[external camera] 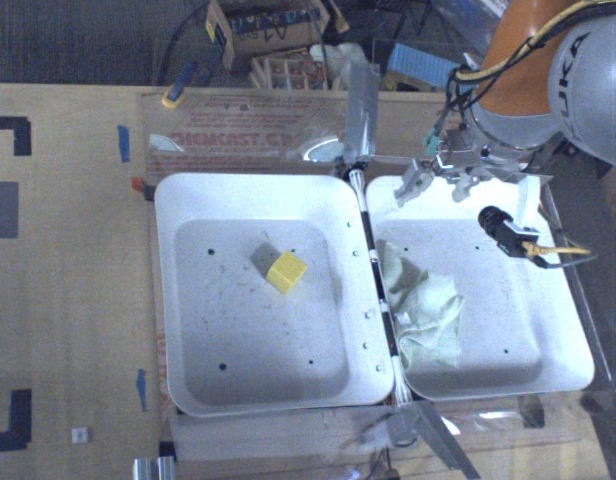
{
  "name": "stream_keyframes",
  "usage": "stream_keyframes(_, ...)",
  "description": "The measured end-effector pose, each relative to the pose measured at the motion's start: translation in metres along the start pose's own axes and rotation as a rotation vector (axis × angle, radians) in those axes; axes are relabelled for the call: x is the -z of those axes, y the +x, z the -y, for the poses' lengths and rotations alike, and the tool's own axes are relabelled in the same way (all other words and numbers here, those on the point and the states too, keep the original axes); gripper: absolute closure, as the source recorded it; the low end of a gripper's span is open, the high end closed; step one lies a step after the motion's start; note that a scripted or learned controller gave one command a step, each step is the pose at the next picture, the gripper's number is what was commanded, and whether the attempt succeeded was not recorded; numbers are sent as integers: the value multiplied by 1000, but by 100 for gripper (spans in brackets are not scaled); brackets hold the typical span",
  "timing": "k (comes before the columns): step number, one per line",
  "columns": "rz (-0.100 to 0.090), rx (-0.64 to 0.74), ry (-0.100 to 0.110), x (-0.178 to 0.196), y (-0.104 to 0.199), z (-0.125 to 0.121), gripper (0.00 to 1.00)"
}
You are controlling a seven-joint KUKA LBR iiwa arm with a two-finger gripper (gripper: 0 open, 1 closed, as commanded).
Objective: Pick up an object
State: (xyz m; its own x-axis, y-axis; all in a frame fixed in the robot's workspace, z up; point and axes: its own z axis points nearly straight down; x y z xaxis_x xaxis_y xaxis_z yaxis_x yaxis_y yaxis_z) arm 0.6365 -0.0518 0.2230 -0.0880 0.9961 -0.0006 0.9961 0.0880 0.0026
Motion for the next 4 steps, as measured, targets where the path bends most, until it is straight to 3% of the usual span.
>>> stream_keyframes(1,-3,747,2,-38,99,50,0)
stream_keyframes(2,0,632,-3,56,126,66,0)
stream_keyframes(3,-2,733,2,-2,218,128,0)
stream_keyframes(4,0,891,-14,-131,255,103,0)
